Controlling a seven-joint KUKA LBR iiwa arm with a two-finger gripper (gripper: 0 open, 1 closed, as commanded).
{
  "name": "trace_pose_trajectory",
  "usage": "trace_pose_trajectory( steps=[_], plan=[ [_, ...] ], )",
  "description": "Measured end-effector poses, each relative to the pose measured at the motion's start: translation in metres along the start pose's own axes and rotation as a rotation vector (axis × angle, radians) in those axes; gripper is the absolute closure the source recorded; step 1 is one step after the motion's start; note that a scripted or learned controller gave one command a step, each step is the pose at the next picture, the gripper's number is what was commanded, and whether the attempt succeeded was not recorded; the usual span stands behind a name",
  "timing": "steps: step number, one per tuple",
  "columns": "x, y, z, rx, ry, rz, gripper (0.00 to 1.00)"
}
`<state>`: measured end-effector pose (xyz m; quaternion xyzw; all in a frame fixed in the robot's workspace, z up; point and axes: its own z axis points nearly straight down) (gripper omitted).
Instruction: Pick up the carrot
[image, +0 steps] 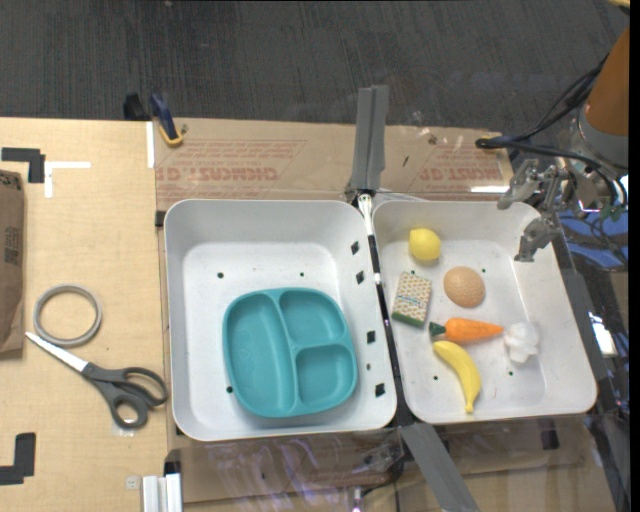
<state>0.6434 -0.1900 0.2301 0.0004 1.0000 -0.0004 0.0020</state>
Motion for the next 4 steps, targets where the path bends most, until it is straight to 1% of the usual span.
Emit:
trace_pose_trajectory(
  steps=[1,2,3,4],
  plan=[
    [0.011,0.034,0.137,0.0,-0.002,-0.17,0.0],
    [0.009,0.035,0.125,0.001,-0.007,-0.173,1.0],
    [0.053,0.015,0.003,0.0,-0.001,0.075,1.0],
    [0.095,0.045,0.027,-0.003,0.001,-0.399,1.0]
  ],
)
